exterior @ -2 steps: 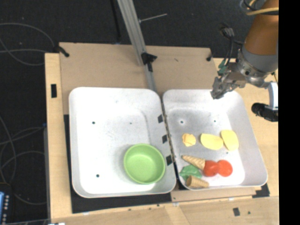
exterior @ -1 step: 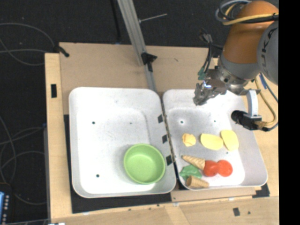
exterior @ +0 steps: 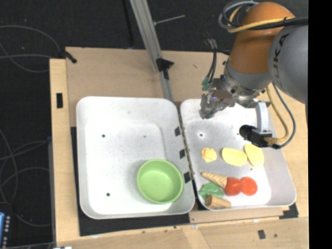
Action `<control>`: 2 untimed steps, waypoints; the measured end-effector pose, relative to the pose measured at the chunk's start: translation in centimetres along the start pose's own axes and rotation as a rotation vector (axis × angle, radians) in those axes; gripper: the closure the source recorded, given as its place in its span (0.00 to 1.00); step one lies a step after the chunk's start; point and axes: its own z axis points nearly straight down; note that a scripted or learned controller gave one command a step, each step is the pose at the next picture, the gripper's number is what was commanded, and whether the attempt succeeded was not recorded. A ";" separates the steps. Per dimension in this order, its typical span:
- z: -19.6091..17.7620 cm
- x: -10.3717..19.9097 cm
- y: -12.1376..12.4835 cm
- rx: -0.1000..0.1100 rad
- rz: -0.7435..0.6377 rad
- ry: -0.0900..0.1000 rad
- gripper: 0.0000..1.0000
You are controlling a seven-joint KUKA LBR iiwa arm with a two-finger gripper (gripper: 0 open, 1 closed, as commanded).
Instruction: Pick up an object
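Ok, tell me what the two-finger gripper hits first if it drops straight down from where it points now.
Probably bare floor of the right shallow white bin, near its back-left corner. The two-finger gripper hangs there; height is unclear from above.

A tan wooden worktop [exterior: 114, 74] stands on a black floor [exterior: 31, 14] strewn with thin cables [exterior: 21, 40]; a grey metal pole [exterior: 148, 35] slants across its far edge.
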 end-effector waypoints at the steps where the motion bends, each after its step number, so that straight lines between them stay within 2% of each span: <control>1: 0.0 4.8 -1.2 0.000 -0.001 0.000 1.00; 2: 1.6 10.4 -1.6 0.002 0.000 -0.001 1.00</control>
